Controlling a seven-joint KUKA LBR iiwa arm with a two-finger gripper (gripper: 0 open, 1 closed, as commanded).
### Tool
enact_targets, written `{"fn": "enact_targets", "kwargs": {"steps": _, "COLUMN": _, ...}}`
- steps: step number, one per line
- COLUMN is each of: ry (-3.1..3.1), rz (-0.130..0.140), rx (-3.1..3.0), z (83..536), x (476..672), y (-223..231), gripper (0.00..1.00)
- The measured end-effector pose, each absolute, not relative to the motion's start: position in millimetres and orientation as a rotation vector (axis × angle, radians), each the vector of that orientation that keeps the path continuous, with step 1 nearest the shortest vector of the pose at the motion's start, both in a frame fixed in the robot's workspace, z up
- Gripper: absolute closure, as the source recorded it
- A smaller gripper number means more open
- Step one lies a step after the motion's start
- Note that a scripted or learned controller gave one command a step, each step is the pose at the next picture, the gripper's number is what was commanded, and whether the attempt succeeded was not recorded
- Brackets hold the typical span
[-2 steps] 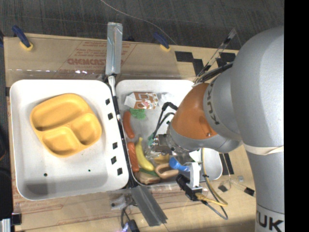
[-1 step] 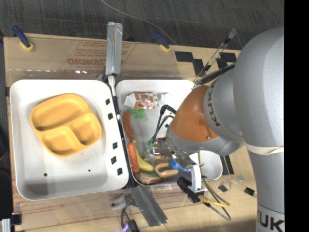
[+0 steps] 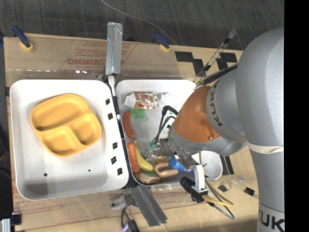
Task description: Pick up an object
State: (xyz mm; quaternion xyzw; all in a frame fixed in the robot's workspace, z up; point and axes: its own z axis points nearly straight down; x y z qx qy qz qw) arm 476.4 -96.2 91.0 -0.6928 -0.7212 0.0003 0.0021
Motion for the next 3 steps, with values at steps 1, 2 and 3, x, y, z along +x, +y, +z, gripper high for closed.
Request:
{"fn": "enact_targets", "kwargs": {"steps": 1, "ry": -2.345, "rz": 0.001, "rx": -2.081, "z": 91, "x": 476.6, "y": -95, "gripper": 1.0}}
{"fn": "enact_targets", "kwargs": {"steps": 2, "ry": -2.392, "rz": 0.0, "rx": -2.035, "z": 117, "x": 477.2, "y": -105, "gripper": 1.0}}
{"fn": "enact_targets", "kwargs": {"steps": 3, "ry": -2.652, "rz": -0.001, "rx": -1.684, "z": 92, "x": 477.5, "y": -113, "gripper": 1.0}}
